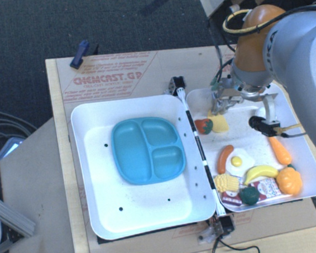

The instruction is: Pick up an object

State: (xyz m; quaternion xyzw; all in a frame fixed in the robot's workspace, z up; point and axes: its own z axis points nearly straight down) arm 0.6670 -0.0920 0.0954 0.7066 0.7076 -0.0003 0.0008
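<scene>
Hanging low over the far left corner of the right bin (243, 137), the end effector (221, 104) sits just above a red toy tomato (204, 126) and a yellow wedge (220, 124) that lie touching each other against the bin's left wall. Whether the end effector is open or closed cannot be told from this angle, and nothing can be seen held in it. Its place over that pair suggests one of them is the target. They lie apart from the denser pile, which probably makes for an easier approach, though the nearby wall could get in the way.

The rest of the toy food crowds the near half of the same bin: a sausage (225, 158) beside a fried egg (237, 161), a banana (260, 172), a corn cob (227, 182), a carrot (280, 149) along the right side, a round orange fruit (289, 181), a dark green piece (249, 195) and a red-and-white packet (268, 187) under them.

The left bin (97, 185) holds a blue divided plate (148, 150), lying flat near its middle with its compartments bare. Both bins rest side by side on the bench (108, 78).
</scene>
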